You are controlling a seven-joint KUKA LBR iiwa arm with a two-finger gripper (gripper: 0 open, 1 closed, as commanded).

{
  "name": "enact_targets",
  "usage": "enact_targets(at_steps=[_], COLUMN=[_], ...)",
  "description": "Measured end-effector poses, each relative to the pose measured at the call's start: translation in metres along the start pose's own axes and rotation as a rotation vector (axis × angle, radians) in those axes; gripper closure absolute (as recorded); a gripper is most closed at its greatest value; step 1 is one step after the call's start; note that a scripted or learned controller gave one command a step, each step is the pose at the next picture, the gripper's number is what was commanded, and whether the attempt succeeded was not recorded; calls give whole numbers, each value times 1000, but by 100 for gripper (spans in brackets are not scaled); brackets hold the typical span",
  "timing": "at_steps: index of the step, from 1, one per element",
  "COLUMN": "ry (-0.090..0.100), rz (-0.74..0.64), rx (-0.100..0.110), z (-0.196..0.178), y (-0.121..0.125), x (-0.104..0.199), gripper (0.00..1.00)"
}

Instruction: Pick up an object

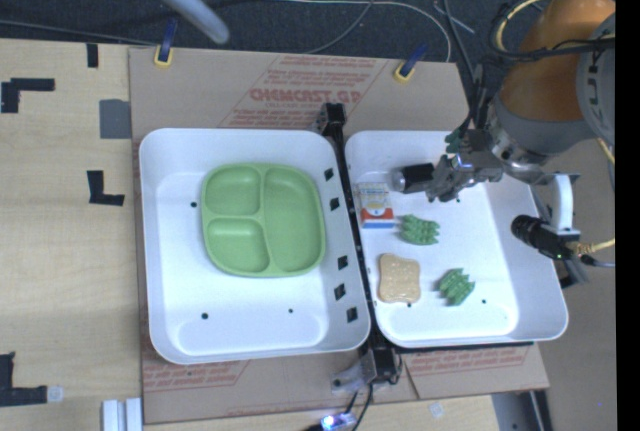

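Left bin: a green divided plate, margins open around it. Right bin: small carton against the divider, toast, two green pieces. Gripper above its upper part; finger state indeterminable.

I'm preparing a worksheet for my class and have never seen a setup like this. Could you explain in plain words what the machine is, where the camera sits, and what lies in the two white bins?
The picture comes from one camera fixed above a bench, looking down at a slant. The grey machine with the orange band is a robot arm reaching in from the right; its gripper hangs over the right bin.

The left bin holds a green divided plate. In the right bin lie a small red and white carton, a tan slice like toast and two green toy pieces.

I see nothing between the gripper's fingers.
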State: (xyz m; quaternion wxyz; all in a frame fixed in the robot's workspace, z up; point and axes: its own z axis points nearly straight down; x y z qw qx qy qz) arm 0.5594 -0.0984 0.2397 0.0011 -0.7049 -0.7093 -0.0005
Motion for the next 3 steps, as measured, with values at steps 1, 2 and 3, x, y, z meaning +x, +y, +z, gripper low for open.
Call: enact_targets(at_steps=[1, 2, 3], ry=[0, 0, -1], rz=[0, 0, 0], rx=[1, 1, 3], z=[-2, -6, 9], y=[-20, -27, -33], x=[53, 104, 161], gripper=[100, 100, 100])
